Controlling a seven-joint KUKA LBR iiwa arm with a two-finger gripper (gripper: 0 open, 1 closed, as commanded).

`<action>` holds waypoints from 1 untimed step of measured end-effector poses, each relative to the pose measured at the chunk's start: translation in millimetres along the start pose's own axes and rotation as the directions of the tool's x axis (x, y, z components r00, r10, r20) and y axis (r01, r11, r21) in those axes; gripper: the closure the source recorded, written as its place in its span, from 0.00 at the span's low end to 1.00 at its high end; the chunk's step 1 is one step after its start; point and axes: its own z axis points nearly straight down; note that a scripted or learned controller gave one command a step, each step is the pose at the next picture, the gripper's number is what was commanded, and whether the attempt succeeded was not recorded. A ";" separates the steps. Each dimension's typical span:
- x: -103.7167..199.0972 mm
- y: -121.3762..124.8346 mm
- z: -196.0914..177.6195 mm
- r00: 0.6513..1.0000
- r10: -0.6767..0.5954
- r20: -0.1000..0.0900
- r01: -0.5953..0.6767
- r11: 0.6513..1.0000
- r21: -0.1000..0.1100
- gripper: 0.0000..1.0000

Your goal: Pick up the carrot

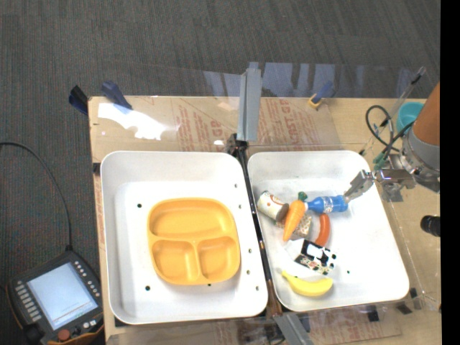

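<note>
Two shallow white bins are sitting side by side on the bench, the left bin (pixel 115 192) in the lower left-centre of the frame and the right bin (pixel 381 264) in the lower right.

One arm (pixel 430 131) is entering from the right edge of the frame, its grey body and orange band showing at the upper right of the right bin. The wrist is angling down and to the left, and the gripper (pixel 357 185) is reaching over the bin's upper right part, slanting toward the cluster of items. Whether the jaws are wide or narrow cannot be told at this size; nothing is showing between them.

The carrot (pixel 293 218) is lying in the right bin, left of centre, orange, tilted with its narrow end pointing down-left. It is resting against a white can (pixel 271 205) on its left and touching a blue bottle (pixel 327 205) at its upper right. The bottle's far end is lying just beside the gripper tip. A red-orange sausage-shaped item (pixel 324 228) is lying just right of the carrot. A black-and-white patterned card (pixel 315 257) is lying below, and a banana (pixel 307 285) is lying near the bin's lower edge.

A yellow divided plate (pixel 192 248) is sitting in the left bin. A teach pendant (pixel 54 300) is resting at the lower left corner of the frame.
</note>
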 end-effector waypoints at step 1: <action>55.1 16.1 46.9 0.981 -0.193 0.001 0.193 0.981 0.000 0.00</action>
